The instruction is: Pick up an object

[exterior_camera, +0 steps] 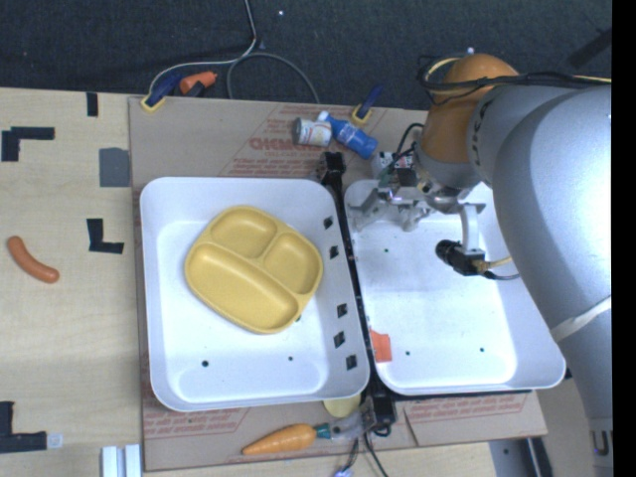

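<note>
A yellow divided plate (255, 266) lies in the left bin (174, 366). A small orange-red piece (380, 346) rests at the near left corner of the right bin (467, 356). My gripper (396, 205) is low over the far left part of the right bin, close to the divider between the bins. The grey arm with its orange band (467, 78) comes in from the right and hides the bin's far right corner. The orange-red piece lies well toward the front of the gripper, apart from it.
Outside the bins, a sausage (32, 259) lies on the bench at the left. A toy carrot (283, 439) sits by the front edge, and a blue-and-white bottle (338, 132) lies behind the bins. Black cables (467, 258) hang near the wrist.
</note>
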{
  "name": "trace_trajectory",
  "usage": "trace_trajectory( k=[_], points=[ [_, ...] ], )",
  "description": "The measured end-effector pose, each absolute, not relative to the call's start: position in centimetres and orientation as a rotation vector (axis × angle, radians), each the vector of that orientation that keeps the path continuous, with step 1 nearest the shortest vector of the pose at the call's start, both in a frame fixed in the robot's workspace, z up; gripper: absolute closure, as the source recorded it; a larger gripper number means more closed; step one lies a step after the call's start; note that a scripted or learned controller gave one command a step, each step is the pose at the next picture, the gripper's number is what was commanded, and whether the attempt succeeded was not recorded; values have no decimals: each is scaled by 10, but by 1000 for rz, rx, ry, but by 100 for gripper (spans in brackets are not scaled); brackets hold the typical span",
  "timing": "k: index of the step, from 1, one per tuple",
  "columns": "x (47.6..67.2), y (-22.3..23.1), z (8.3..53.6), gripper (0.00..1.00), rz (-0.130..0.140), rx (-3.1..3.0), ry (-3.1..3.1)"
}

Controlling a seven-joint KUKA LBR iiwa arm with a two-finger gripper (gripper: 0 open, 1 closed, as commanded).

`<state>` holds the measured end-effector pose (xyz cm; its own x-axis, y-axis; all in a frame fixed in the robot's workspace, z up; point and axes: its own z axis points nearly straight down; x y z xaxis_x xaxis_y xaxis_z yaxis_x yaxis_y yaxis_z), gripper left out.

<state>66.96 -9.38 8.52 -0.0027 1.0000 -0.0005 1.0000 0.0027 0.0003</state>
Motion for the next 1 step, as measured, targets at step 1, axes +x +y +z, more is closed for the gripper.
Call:
trace_trajectory(
  k=[1],
  points=[
    [624, -23, 191, 0, 7, 2213, 2228]
  ],
)
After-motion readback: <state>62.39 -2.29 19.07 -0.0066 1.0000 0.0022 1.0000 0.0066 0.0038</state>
